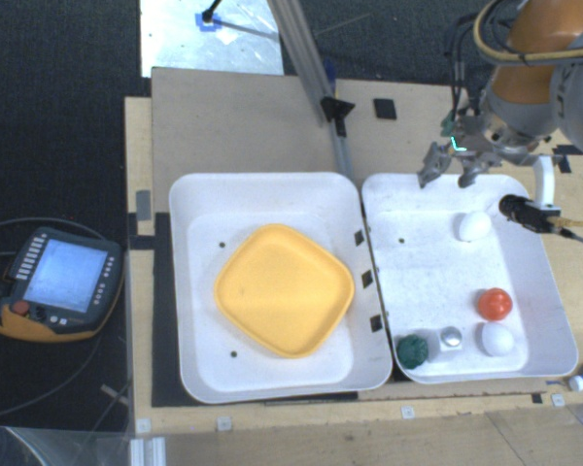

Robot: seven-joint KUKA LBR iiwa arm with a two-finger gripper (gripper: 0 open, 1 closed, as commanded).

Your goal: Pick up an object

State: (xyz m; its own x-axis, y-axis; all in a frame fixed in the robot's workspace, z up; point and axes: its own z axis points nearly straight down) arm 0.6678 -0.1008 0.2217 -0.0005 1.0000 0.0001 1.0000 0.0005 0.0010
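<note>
My gripper (450, 170) hangs in the upper right of the frame, over the top rim of the right bin (423, 250), its two fingers spread apart and holding nothing. Just below it lies a white ball (473, 226). Further down sit an orange ball (495, 304), another white ball (497, 339), a small silver piece (451, 338) and a green ball (413, 349). The left bin (199, 260) holds a yellow plate (284, 288).

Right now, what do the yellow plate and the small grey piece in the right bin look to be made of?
The yellow plate looks like moulded plastic: even colour, matte sheen, softly rounded corners. The small grey piece may be metal, since it catches a bright glint, but it is too small to be sure.
</note>
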